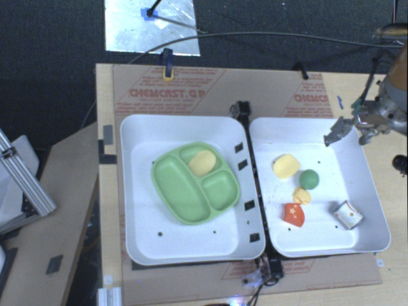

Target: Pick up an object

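Observation:
The right bin (370, 171) holds several small objects: a pale yellow lump (285, 166), a green ball (309, 178), a small yellow piece (301, 196), a red piece (294, 215) and a white and grey can (347, 214) lying on its side. My gripper (350, 135) hangs above the bin's far right corner, up and right of the green ball. Its fingers are spread open with nothing between them. In the left bin (137, 234), a green divided plate (185, 196) carries a yellow object (203, 162).
A black hinged divider (250, 183) runs between the two bins. A cable (274, 36) arcs across the dark floor behind the bench. A silver sheet (137, 24) lies at the back left. An aluminium rail (22, 177) stands at the left.

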Motion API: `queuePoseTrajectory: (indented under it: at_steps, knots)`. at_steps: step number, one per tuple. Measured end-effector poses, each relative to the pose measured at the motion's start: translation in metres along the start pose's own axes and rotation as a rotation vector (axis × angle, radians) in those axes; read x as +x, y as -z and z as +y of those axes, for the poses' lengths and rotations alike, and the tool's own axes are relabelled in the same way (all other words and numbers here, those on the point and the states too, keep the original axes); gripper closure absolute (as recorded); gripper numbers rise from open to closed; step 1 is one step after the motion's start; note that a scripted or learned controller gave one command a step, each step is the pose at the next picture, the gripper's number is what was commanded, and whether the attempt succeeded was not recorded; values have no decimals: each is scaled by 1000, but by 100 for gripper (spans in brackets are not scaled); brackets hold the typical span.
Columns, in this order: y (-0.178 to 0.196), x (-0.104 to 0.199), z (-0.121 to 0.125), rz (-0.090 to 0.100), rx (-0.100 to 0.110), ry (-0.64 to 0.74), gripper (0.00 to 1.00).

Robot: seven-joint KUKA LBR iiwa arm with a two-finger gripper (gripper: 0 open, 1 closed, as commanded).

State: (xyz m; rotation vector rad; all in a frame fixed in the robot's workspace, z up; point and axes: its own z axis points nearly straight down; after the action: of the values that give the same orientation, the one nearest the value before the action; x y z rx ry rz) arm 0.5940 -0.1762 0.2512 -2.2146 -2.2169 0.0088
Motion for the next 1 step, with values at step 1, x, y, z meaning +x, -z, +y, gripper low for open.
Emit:
queuePoseTrajectory:
  at_steps: [1]
  knots:
    - [7,0,2,-3,-12,3,0]
